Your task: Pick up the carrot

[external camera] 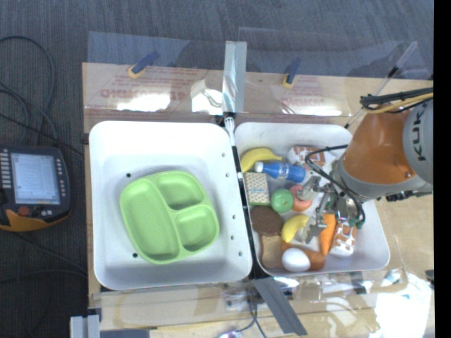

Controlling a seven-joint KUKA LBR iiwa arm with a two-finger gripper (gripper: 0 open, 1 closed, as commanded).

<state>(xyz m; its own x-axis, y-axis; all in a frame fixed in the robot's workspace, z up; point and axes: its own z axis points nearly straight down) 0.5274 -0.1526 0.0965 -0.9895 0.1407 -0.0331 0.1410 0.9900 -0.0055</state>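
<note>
Carrot (326, 232) lies in the right bin (373, 248), between a yellow lemon (294, 227) and a small carton (343, 238). Tool (331, 206) hovers just above it, approach under way; next, descend and close.

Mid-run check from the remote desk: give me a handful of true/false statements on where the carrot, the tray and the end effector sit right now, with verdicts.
1. The carrot lies in the right bin. True.
2. The green divided tray sits in the right bin. False: it is in the left bin.
3. The end effector is over the right bin, close above the carrot. True.
4. The white egg lies in the left bin. False: it is in the right bin, near the front wall.
5. The banana lies at the back of the right bin. True.
6. The carrot has been lifted clear of the bin. False: it lies among the other items.
</note>
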